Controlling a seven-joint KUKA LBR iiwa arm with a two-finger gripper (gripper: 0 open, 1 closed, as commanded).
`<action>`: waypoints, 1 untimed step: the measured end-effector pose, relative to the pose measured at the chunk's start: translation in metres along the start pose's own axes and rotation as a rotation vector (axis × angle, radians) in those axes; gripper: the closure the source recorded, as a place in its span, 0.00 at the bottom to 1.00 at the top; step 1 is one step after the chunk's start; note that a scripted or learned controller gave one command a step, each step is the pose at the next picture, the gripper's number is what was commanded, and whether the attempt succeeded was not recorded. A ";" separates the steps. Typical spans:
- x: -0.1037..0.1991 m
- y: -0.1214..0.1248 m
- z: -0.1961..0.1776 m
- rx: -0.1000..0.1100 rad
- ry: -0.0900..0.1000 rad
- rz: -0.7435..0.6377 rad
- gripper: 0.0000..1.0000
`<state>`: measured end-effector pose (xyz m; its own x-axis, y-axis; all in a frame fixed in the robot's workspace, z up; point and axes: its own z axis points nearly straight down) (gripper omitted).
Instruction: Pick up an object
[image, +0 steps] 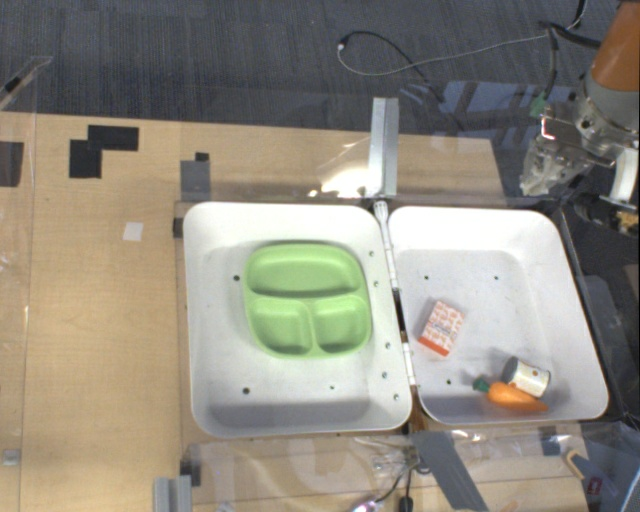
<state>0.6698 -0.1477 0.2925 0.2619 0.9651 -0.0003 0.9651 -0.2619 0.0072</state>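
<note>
Closest to the camera, in the near corner of the right bin, there's a carrot lying flat with its long axis running roughly left-right, stubby green end pointing toward the divider. Touching it just behind is a small can tipped on its side. A bit further in and to the left, apart from those two, sits a little orange-and-white box, tilted at an angle on the bin floor. I'd call any of these three fair game for the pick.

The left bin just has a green divided tray sitting in the middle of it, flat, nothing on it that I can make out.

Way at the back right, past the far edge of the right bin, the arm is parked up above the desk. The pincer is hanging there with nothing in it as far as I can see, but honestly the view is too murky to say whether it's spread or closed, so I can't tell.

So the key bit: everything pickable lies toward the camera from the pincer, across the whole depth of the right bin. The box is the nearest to it and stands alone, so I'd guess it's the easier target.
</note>
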 end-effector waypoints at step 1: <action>-0.025 0.007 0.041 0.002 0.000 -0.069 1.00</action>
<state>0.6698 -0.1736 0.2514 0.1946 0.9809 -0.0011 0.9809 -0.1946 0.0048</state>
